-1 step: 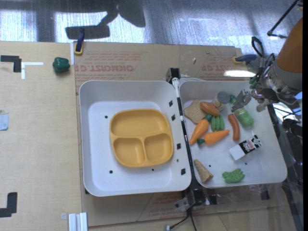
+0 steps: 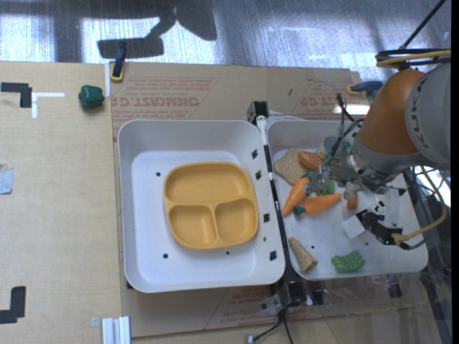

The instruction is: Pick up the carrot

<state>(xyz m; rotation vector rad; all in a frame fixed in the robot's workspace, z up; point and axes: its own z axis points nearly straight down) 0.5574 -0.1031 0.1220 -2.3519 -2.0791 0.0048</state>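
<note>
Three orange carrot pieces lie in the right bin point(image 2: 401, 264). One carrot point(image 2: 293, 196) slants along the bin's left wall. A second carrot point(image 2: 323, 203) lies just right of it. A third carrot piece point(image 2: 310, 158) rests farther back by the bread. My gripper point(image 2: 320, 182) is down in the bin between these pieces, right above the gap where the first two carrots meet. The grey arm with its orange band point(image 2: 401, 110) covers the bin's right rear part.
The left bin point(image 2: 136, 192) holds a yellow divided plate point(image 2: 211, 203). In the right bin are a bread slice point(image 2: 288, 165), a brown stick point(image 2: 303, 255), a green leafy item point(image 2: 348, 262) and a white scrap point(image 2: 353, 226). A green object point(image 2: 91, 97) sits on the bench at far left.
</note>
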